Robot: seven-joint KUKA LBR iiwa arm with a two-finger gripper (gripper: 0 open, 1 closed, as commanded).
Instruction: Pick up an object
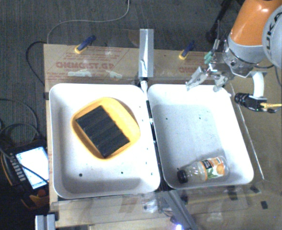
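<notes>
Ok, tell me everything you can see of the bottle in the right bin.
The bottle is small, clear and plastic-looking, with a dark cap and an orange and white label around its middle. It lies on its side near the front edge of the right bin, cap pointing toward the left bin. Nothing but the bin floor touches it; the gripper is over the bin's far edge, well apart.

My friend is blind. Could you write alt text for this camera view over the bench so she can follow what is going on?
A robot arm's open gripper hovers over the far edge of the right white bin, holding nothing. A small bottle lies on its side near that bin's front edge. The left bin holds a yellow dish with a dark ridged block on it.
</notes>
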